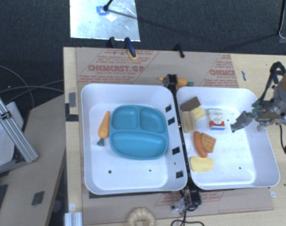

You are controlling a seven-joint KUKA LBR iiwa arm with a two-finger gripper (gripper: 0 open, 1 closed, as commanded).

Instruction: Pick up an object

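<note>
Lying lengthwise up-down, the sausage [199,144] sits left of the end effector [239,122], grip state unclear.

Both white bins [133,185] looked like smooth, slightly glossy plastic, as did the blue plate [138,131]; the worktop [204,67] was matt brown board.

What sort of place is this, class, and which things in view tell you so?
Most likely a robotics lab's test bench. A robot arm's gripper reaches over two white bins holding toy food such as a carrot, and loose cables trail across the dark floor.
</note>
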